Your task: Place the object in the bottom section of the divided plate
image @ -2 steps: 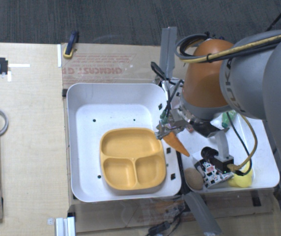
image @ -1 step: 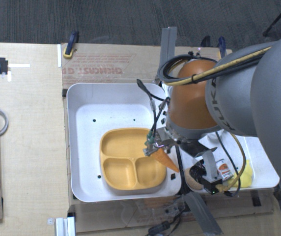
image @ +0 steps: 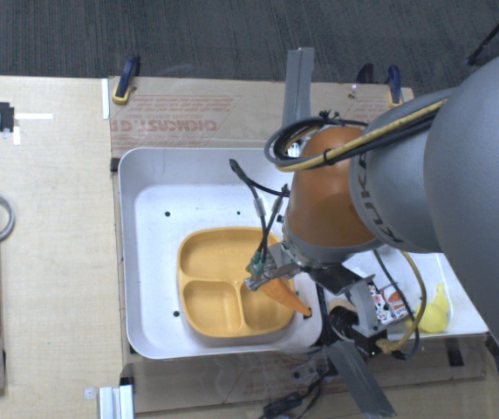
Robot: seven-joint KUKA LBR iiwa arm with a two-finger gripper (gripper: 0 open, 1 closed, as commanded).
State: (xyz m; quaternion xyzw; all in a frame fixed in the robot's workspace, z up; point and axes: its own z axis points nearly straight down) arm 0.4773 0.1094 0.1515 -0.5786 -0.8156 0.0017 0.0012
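Camera view: yellow object (image: 433,309) near arm (image: 459,182), beside bin (image: 136,260).

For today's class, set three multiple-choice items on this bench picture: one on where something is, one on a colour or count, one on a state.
1. Where does the divided plate lie?
A. In the white bin
B. On the cardboard
C. On the dark floor

2. How many sections does the plate have?
A. Two
B. Three
C. Five

3. The orange carrot-like object is:
A. Lying flat in the plate's top section
B. At the gripper, over the plate's right edge
C. Resting outside the bin

Key: 1 A, the bin's walls surround the yellow plate. 2 B, one large section above two smaller ones. 3 B, its tip points down-right just below the gripper.
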